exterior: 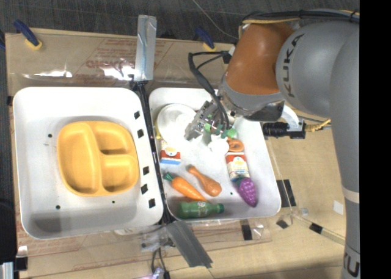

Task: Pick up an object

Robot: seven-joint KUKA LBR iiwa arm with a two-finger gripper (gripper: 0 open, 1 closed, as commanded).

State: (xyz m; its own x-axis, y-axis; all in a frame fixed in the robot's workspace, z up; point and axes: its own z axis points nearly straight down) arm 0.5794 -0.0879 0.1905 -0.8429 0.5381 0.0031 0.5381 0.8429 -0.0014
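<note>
My gripper (204,126) hangs over the upper middle of the right bin (269,177), just right of a white bowl (173,117). Below it lie a sauce bottle with an orange cap (236,162), purple grapes (247,191), a drumstick (204,181), a carrot (185,188), a green bottle (199,209) and a small white and red carton (170,156). Nothing shows between the fingers, and their spacing is too blurred to read.
The left bin (27,168) holds a yellow divided tray (98,155). The grey arm with its orange band (263,58) covers the right bin's far right corner. Tape and clamps line the cardboard around both bins.
</note>
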